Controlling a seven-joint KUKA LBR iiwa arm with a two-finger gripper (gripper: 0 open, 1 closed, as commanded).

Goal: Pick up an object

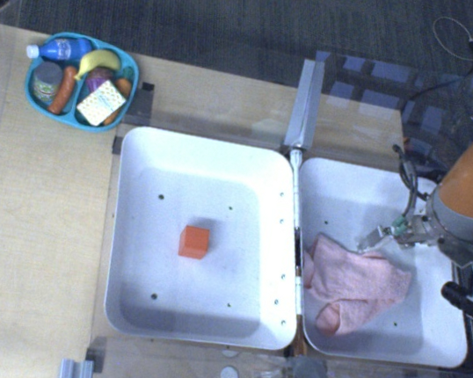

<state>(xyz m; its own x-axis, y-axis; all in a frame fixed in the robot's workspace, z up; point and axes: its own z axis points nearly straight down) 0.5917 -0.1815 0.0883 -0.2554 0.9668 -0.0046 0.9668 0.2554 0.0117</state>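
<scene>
An orange cube [195, 242] sits near the middle of the left white bin [125, 300]. A crumpled pink cloth [353, 285] lies in the right white bin [450, 356], toward its front left. My gripper [383, 235] reaches in from the right and hovers just above the cloth's upper right edge. Its tips are small and partly blurred against the bin floor, and nothing shows between them.
A blue tray [31, 89] of toy food with a bottle, a banana and a carrot stands on the wooden bench at the far left. A metal divider [301, 105] runs between the bins. Cables hang behind the arm at the right.
</scene>
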